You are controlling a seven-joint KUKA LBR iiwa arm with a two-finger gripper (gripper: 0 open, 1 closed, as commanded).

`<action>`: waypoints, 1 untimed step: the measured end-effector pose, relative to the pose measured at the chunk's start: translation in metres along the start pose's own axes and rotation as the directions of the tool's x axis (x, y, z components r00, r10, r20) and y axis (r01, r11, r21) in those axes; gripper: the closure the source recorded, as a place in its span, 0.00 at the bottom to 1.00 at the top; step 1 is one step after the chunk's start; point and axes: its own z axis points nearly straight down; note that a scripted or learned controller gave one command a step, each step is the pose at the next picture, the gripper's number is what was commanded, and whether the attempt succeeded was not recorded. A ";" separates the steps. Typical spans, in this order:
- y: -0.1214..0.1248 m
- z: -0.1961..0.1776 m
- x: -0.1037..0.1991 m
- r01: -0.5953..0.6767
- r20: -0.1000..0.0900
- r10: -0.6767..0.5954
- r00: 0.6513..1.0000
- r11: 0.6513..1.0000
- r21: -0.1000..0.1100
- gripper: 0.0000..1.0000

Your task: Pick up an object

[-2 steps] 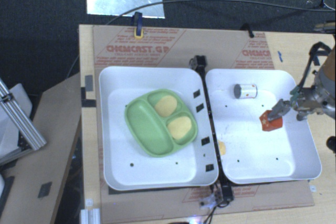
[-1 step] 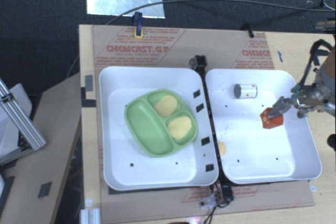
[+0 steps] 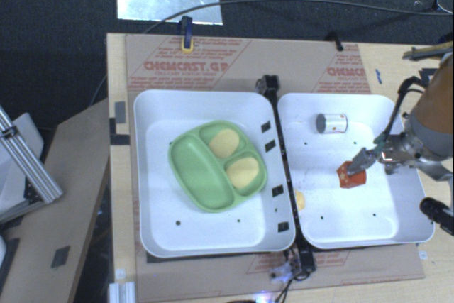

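One red object (image 3: 352, 175) at jaws' tip.

Right bin (image 3: 333, 227) floor mostly free; can (image 3: 331, 123) near back wall.

— Which things lie in the right bin?
— A small red-orange flat piece (image 3: 352, 175) lies near its middle, tilted. A short grey and white cylinder (image 3: 331, 123) lies on its side toward the far wall. A little yellow piece (image 3: 301, 201) sits at the left wall.
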 end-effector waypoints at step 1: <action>0.000 0.063 -0.002 -0.001 0.000 0.001 1.000 1.000 0.000 0.00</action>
